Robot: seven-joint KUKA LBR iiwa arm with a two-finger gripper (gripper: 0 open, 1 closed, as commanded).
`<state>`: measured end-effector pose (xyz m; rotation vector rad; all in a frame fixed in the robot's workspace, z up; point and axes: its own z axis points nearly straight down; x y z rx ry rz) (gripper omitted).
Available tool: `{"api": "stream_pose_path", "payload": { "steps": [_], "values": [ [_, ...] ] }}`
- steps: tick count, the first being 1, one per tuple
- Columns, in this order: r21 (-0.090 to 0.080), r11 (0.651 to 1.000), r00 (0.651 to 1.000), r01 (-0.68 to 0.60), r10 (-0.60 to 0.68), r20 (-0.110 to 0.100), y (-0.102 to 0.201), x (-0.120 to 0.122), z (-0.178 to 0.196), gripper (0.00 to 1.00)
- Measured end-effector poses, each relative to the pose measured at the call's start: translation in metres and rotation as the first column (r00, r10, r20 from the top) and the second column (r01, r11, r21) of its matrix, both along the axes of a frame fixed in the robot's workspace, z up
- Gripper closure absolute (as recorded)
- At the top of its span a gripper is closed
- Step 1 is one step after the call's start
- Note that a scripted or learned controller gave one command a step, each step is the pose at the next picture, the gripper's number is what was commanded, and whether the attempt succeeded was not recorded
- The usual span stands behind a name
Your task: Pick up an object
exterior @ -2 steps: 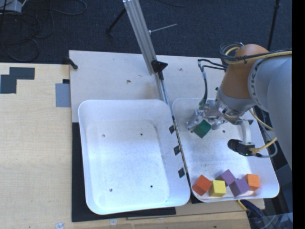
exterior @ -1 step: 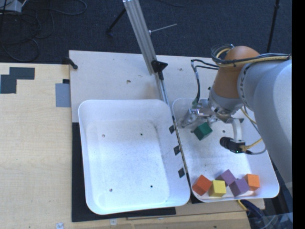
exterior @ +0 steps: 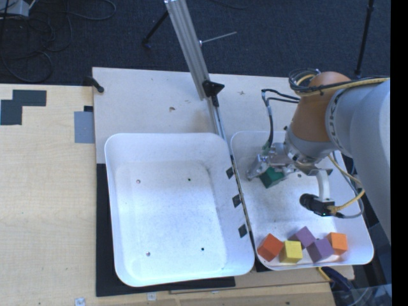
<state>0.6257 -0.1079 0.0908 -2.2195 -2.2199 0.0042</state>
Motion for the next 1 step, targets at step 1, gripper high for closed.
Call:
{"api": "stream_pose_path", "payload": {
  "steps": [1],
  "values": [
    [0.0,1.0,1.0,0.0,0.0,-0.001,-0.0003,0.0004,0.0096,1.0]
  ]
}}
